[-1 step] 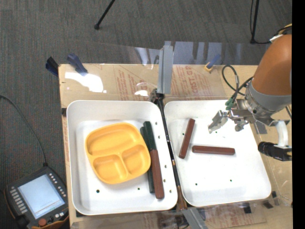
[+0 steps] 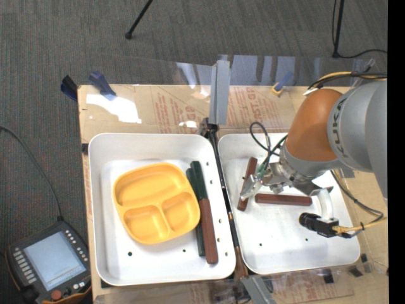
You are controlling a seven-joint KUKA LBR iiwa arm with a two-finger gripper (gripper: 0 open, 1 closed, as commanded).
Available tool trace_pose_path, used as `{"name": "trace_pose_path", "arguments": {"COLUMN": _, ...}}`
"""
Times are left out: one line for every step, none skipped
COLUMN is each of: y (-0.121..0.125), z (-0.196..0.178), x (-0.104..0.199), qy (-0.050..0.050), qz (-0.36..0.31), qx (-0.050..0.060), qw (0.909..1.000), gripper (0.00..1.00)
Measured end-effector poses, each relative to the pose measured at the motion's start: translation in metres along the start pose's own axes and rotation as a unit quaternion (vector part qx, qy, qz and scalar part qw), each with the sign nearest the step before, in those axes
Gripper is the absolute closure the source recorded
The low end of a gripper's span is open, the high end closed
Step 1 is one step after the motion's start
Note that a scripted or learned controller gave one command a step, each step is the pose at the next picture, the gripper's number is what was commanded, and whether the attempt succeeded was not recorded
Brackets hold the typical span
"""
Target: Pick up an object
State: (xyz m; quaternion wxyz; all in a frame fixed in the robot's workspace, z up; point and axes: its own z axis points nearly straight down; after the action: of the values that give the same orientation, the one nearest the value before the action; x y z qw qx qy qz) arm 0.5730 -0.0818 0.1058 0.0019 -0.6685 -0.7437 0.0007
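Hand (image 2: 250, 185), fingers parted, beside slim brown wooden stick (image 2: 247, 182) in right white bin (image 2: 288, 261): centre, straddle stick, then close.

You see two smooth white plastic bins (image 2: 101, 170), faintly glossy. The yellow divided plate (image 2: 155, 201) looks like matt plastic. The brown sticks (image 2: 283, 199) look like wood with a dull finish. The bench (image 2: 164, 103) shows bare brown cardboard, matt and printed.
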Motion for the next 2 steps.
{"name": "trace_pose_path", "arguments": {"y": 0.055, "z": -0.001, "x": -0.02, "qy": 0.0, "qz": 0.011, "qx": -0.001, "qw": 0.9999, "gripper": 0.0}}
{"name": "trace_pose_path", "arguments": {"y": 0.026, "z": 0.019, "x": -0.013, "qy": 0.0, "qz": -0.014, "qx": 0.0, "qw": 0.9999, "gripper": 0.0}}
